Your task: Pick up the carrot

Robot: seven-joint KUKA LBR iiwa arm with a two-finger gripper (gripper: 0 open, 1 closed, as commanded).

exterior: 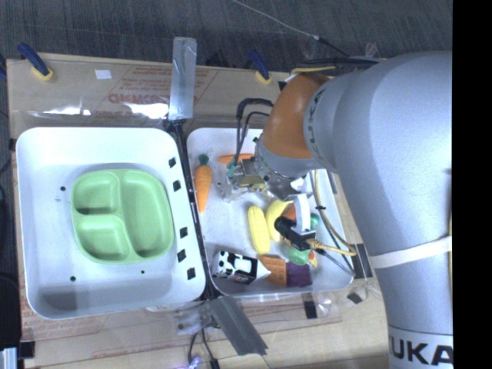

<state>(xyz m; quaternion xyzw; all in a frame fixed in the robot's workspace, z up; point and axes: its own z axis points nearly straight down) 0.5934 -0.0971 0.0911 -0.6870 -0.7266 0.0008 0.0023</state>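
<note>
Carrot (202, 186) tight vs right bin (332, 281) left wall; gripper (233, 177) beside it, spread unclear.

An orange carrot (202, 187) with green top lies right of a pale green divided plate (121, 214); beyond it, yellow corn (258, 229)

Arm (384, 167): grey, reaching in from the right, bent downward
Wrist band (288, 125): orange, above the wrist
Claw (234, 177): low at the arm's left end, pointing left
</note>
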